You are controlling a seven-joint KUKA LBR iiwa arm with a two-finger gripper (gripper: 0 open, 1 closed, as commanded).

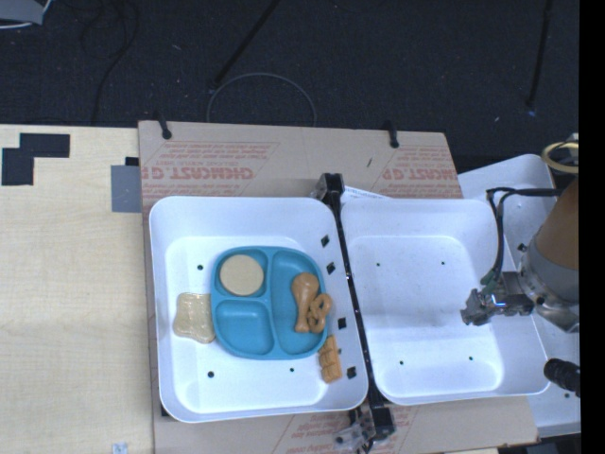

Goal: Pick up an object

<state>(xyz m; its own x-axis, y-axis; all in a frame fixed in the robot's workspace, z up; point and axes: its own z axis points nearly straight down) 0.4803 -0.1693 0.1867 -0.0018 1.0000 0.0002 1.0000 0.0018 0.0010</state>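
A blue divided plate (248, 331) lies in the left bin (175, 223). It holds a round tan biscuit (240, 274) in its upper left section and a brown twisted pastry (310, 303) in its right section. A pale bread-like piece (194, 317) rests on the bin floor against the plate's left edge. By the plate's lower right corner lies a small orange-brown piece (330, 359). My gripper (476, 307) hangs over the right side of the right bin (416, 282), far from all of these, and nothing shows in it.
A black divider with clips (345, 287) runs between the two bins. Both bins sit on a cardboard sheet (284, 164). A light wooden bench top (66, 291) lies to the left, and the arm's body with its cable (558, 253) stands at the right edge.
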